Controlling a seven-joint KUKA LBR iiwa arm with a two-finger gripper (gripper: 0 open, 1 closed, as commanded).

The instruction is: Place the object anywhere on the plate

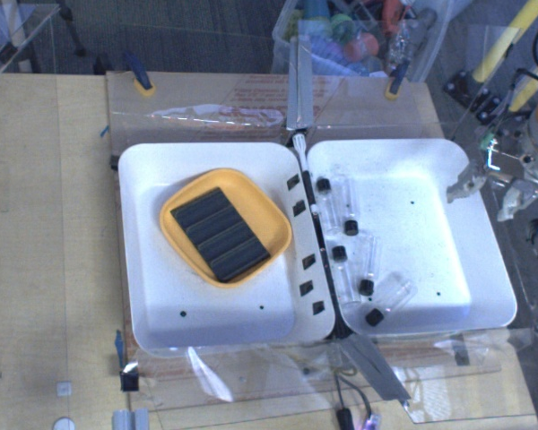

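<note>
A black ribbed rectangular object [219, 234] lies flat on the yellow square plate [269, 215], covering most of its middle. The plate sits in the left white bin [152, 321]. My gripper [478, 202] hangs over the right rim of the right bin [430, 240], far from the plate. Its two grey fingers [464, 184] stand apart and open with nothing between them.
Several clear vials with black caps [350, 231] lie along the left side of the right bin. A row of black clips [303, 236] lines the divider between the bins. A clear box of colourful toys [368, 16] stands behind the bins.
</note>
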